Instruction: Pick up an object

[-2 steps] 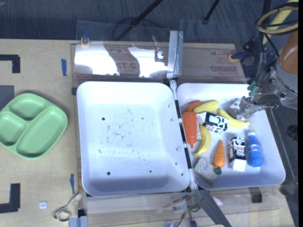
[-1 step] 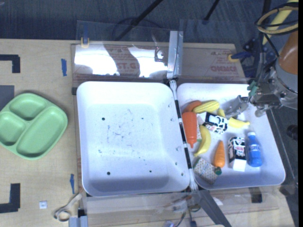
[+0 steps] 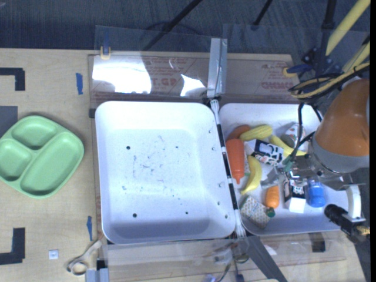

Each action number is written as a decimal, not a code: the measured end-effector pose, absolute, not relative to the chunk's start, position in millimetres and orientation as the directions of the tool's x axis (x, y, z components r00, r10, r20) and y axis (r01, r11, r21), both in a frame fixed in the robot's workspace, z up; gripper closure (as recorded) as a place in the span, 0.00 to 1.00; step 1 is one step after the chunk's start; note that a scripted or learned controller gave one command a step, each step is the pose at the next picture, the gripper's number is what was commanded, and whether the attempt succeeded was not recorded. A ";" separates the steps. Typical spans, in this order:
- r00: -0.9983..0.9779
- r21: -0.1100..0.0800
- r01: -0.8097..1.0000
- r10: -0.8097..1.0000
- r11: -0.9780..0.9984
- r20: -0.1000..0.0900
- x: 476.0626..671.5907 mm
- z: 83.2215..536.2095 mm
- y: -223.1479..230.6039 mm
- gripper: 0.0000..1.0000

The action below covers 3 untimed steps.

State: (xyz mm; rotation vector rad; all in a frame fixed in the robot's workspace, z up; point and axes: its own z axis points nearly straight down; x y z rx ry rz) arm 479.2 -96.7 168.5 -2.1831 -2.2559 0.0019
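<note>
I am seeing a light wooden bench (image 3: 47, 228) that is carrying two shallow white bins side by side: the left bin (image 3: 158, 169) and the right bin (image 3: 276, 113). A green divided plate (image 3: 39, 155) is lying on the bench to the left of the bins. Blue tape pieces (image 3: 79, 83) and black marks (image 3: 16, 78) are sitting on the wood.

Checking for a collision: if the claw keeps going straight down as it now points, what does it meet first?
Likely the small orange object beneath the claw in the right bin; depth is unclear.
</note>
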 end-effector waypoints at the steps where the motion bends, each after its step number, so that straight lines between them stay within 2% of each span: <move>1: -0.033 -0.002 0.999 0.999 0.033 0.001 479.2 168.6 -96.7 0.00; 2: 0.164 0.021 0.986 0.986 -0.164 -0.003 498.8 115.4 -106.7 0.00; 3: 0.268 0.051 0.962 0.963 -0.268 0.012 496.6 106.7 -116.2 0.00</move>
